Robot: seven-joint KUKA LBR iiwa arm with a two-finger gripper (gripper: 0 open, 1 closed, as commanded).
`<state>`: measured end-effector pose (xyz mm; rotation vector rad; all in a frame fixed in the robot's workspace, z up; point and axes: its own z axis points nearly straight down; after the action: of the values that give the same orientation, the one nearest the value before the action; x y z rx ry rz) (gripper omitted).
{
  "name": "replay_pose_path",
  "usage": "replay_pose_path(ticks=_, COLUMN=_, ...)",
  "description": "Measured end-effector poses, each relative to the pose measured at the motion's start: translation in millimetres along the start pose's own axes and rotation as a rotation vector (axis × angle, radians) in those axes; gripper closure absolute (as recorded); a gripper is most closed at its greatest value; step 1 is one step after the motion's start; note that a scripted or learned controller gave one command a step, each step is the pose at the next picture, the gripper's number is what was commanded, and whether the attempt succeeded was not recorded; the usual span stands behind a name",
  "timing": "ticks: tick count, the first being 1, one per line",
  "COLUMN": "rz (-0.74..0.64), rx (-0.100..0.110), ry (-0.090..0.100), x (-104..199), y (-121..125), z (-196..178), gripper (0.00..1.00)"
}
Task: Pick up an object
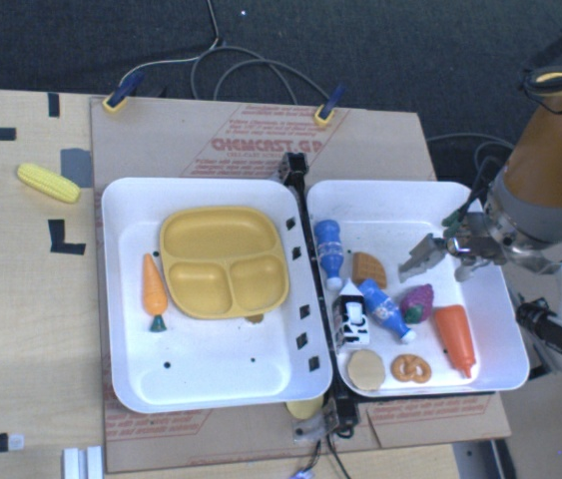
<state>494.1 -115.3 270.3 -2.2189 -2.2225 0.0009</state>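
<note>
**Orange-banded arm with a dark metal gripper**

The arm shows a broad orange section, rounded and smooth, with a dark grey collar and a thin yellow-lit rim at its top. Below the orange sits a grey wrist ring. The gripper is dull grey and black metal, angular, with slim dark fingers. A thin black cable curves beside the wrist.

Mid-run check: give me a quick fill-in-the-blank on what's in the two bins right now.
1. The yellow divided plate lies in the ____ bin.
2. The small carrot beside that plate points its green end toward the ____ edge of the view.
3. The claw hangs over the ____ bin.
4. The corn cob lies ____ both bins.

Missing words: left; bottom; right; outside
</note>
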Motion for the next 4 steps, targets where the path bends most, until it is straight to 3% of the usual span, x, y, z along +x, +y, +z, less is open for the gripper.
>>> replay_pose_path(ticks=1, rz=-0.001, rx=-0.005, ry=0.000, x=21, y=73, z=166, gripper=0.00)
replay_pose_path(ticks=2, rz=0.008, rx=-0.012, ry=-0.011, x=14, y=40, z=183, gripper=0.00)
replay_pose_path(ticks=3, rz=0.000, rx=-0.014, ry=-0.004, x=15, y=12, z=182, gripper=0.00)
replay_pose_path(ticks=4, rz=0.002, rx=-0.016, ry=-0.007, x=14, y=13, z=172, gripper=1.00)
